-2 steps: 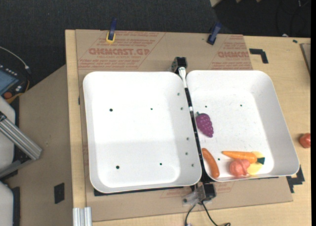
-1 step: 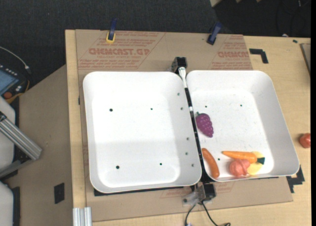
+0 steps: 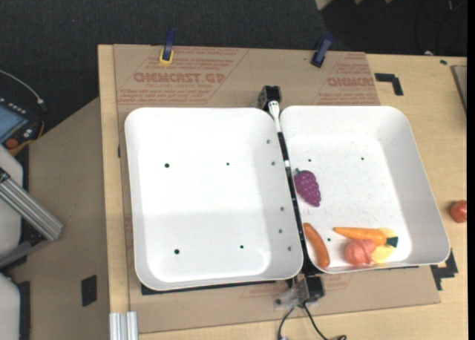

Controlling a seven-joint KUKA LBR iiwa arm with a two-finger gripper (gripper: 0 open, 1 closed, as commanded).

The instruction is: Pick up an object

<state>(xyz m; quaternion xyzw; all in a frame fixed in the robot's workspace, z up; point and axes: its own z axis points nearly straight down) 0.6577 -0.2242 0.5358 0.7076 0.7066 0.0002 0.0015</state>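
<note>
While two shallow white plastic bins sit side by side, the left bin (image 3: 200, 190) and right bin (image 3: 371, 138), the right holds a long orange carrot (image 3: 360, 234), an orange-red sausage-shaped piece (image 3: 317, 246), a purple grape cluster (image 3: 308, 187), and a pink round fruit (image 3: 358, 253) touching a small yellow piece (image 3: 381, 255). Gripper state: cannot tell.

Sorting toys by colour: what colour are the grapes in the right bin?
Purple grapes, clearest in the camera view.

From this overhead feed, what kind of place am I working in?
Likely a robot lab grasping bench: two white bins on a clamped cardboard sheet, toy food such as plastic grapes and a carrot, dark carpet around.
</note>
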